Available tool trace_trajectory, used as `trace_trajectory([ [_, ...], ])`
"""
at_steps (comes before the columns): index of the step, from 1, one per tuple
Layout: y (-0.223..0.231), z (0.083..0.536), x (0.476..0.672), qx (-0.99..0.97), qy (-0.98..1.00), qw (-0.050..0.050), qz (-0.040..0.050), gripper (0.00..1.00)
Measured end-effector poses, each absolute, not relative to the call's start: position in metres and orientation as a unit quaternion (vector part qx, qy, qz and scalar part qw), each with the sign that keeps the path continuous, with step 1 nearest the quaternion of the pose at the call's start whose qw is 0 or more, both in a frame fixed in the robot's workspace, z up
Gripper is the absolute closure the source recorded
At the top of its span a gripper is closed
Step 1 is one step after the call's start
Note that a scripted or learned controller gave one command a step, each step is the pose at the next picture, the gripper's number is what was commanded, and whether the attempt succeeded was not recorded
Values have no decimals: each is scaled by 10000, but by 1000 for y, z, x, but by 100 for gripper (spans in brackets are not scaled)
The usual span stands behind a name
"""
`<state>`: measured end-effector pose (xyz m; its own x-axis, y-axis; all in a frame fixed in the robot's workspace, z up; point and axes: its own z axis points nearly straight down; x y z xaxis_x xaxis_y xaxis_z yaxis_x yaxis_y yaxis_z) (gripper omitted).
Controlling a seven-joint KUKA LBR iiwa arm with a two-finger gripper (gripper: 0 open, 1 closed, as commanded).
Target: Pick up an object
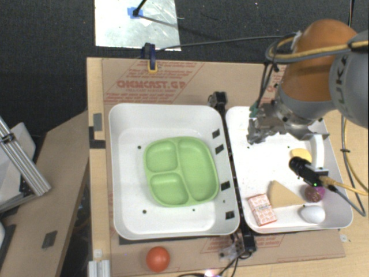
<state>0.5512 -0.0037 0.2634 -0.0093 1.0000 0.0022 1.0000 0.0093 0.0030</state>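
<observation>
While hand (258, 130) hovers upper bin, cheese wedge (283, 194) lies well below.

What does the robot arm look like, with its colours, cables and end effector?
The grey robot arm has a wide orange rounded band above its wrist. Thin dark and yellowish cables run along it. Its metallic grey end effector is small, dark and blocky.

Inside the left bin (118, 154), flat at its middle: a green three-compartment plate (180, 171). Just in front of that bin's near edge: an orange ball (157, 258). Behind the bin: printed brown cardboard (161, 82), a blue-and-yellow clamp (150, 56) at its far edge, then a crinkled silvery sheet (115, 16). Left of the bin, apart from it: an aluminium rail (23, 163).
</observation>
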Motion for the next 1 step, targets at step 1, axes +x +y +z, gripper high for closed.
trace_trajectory([
  [1,45,264,571,7040,7102,1,17,100],
])
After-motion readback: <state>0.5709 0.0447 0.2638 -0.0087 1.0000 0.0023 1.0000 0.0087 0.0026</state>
